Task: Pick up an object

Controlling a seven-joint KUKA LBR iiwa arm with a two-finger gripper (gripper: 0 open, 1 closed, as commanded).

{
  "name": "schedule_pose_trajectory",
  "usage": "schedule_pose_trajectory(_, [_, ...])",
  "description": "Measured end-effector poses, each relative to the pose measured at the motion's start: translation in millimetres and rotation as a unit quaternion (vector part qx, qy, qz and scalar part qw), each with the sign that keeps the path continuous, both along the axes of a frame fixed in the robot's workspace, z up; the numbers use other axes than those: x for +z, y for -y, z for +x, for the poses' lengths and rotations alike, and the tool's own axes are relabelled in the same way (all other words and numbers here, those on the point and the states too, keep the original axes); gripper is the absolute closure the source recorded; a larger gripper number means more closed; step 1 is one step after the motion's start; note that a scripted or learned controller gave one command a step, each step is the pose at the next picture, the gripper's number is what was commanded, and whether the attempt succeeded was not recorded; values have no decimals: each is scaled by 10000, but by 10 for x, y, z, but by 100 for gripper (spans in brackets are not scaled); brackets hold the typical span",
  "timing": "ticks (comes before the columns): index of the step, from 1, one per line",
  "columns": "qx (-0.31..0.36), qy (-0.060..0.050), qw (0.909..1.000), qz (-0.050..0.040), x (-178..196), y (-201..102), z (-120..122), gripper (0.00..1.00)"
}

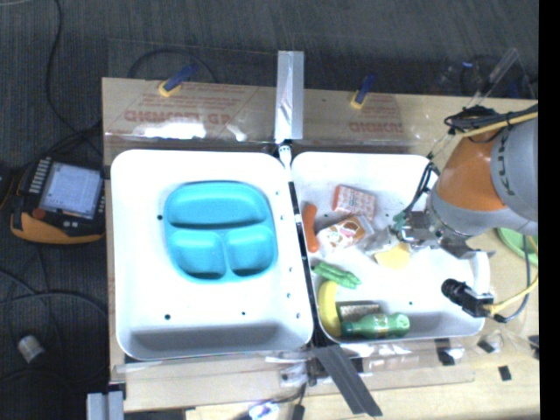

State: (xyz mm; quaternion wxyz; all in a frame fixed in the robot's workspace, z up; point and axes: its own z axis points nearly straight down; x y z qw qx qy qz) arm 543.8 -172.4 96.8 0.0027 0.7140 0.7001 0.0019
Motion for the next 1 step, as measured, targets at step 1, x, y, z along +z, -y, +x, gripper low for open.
schedule_pose_trajectory(1, [-639, -51, 9979, 0, 1128, -623, 193, 100])
